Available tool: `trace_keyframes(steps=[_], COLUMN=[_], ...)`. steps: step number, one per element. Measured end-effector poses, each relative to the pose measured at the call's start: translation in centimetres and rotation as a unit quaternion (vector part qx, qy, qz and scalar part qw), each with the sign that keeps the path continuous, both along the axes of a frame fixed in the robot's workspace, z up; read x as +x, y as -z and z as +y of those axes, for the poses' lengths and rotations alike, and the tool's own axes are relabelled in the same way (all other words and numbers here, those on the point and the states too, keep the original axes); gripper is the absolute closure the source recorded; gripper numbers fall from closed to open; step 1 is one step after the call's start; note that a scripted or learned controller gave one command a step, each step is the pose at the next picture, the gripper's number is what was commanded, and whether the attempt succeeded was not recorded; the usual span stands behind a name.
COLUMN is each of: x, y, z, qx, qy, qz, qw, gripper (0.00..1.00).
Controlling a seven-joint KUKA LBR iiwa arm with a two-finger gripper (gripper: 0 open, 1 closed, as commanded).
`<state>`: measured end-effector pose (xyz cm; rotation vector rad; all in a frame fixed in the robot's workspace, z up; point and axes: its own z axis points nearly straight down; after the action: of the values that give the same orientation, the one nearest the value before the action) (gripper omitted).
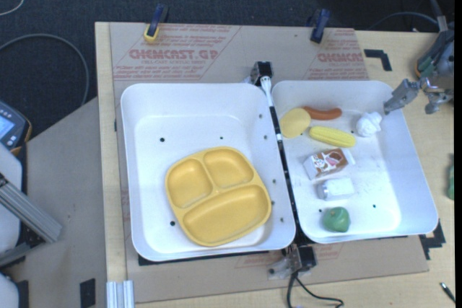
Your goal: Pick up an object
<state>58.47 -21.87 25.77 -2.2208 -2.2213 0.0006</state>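
Note:
The right bin [404, 177] holds several small items: a yellow round piece [293, 123], a red sausage [323, 112], a yellow corn cob [332, 135], a white crumpled lump [368, 125], a small brown-and-white carton [328, 163], a white block [337, 189] and a green fruit [335, 219]. My gripper [416, 99] hangs over that bin's far right corner, just right of the white lump. Its two fingers stand apart with nothing between them.
In the left bin [144, 126] lies a yellow divided plate [216, 195]. A black clip [263, 73] sits on the far end of the wall between the bins. Two clamps [154, 24] [318, 25] pin the cardboard at the back edge.

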Motion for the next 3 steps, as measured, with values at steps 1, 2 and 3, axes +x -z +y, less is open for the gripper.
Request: trace_keyframes(steps=[1, 2, 3], x=[-0.2, -0.2, -3.0], y=[-21.2, -21.2, -8.0], z=[8.5, 8.2, 10.2], qx=[-0.0020, -0.0020, 0.0017], qy=[-0.004, -0.001, 0.001], qz=[-0.012, -0.004, 0.007], qw=[0.9999, 1.0000, 1.0000], gripper=[0.00, 1.00, 1.00])
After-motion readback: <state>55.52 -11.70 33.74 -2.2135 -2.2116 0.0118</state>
